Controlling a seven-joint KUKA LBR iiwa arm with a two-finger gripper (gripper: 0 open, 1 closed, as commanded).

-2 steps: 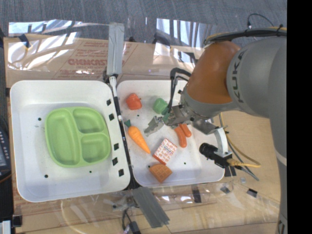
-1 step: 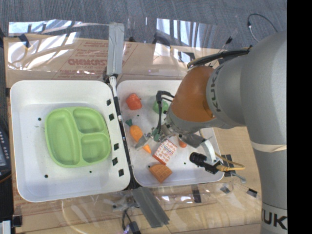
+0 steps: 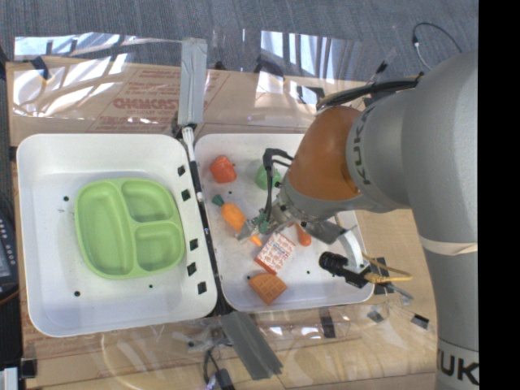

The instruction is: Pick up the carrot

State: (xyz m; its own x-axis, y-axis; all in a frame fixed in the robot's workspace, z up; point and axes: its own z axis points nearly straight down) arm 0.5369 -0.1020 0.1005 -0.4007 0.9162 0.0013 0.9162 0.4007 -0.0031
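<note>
The carrot (image 3: 234, 215) is a short orange piece lying in the left part of the right bin (image 3: 341, 295). My gripper (image 3: 257, 227) is low in that bin, just to the right of the carrot and close to its lower end. The arm's orange band (image 3: 325, 157) and grey wrist hang over the bin's middle and hide part of its floor. From this angle I cannot make out whether the gripper touches the carrot.
Around the gripper lie a red tomato-like piece (image 3: 223, 169), a green item (image 3: 266, 175), a red-and-white packet (image 3: 276, 253), a tan waffle square (image 3: 267, 287) and a small orange piece (image 3: 304, 236). The left bin (image 3: 41, 169) holds a green divided plate (image 3: 130, 227).
</note>
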